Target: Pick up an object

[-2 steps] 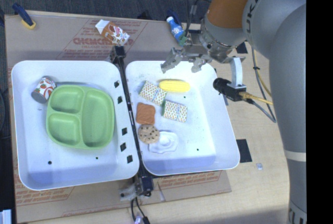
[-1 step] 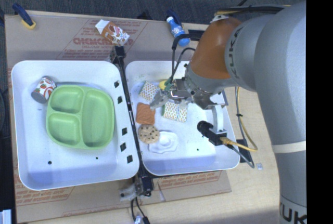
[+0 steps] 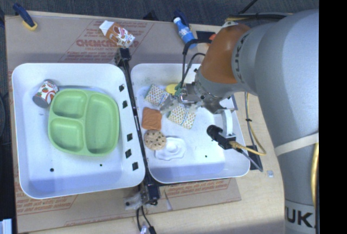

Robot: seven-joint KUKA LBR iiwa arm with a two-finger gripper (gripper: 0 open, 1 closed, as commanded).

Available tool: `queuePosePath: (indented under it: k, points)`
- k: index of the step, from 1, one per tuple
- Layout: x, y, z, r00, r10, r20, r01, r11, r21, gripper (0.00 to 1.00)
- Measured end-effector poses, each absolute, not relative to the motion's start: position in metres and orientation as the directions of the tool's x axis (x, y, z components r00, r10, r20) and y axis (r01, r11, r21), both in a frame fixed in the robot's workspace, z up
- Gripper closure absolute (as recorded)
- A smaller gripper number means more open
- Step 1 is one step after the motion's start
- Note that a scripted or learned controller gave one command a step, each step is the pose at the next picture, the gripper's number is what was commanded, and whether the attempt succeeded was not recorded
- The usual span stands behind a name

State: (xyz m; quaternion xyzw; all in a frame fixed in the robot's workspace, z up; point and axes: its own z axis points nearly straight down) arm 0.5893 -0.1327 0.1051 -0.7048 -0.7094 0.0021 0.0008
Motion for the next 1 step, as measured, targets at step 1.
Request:
queuePosePath:
  k: [1]
  points:
    - [0.5899,-0.1325,0.1159,-0.010,1.000,-0.002,1.000,0.010,-0.005,1.00]
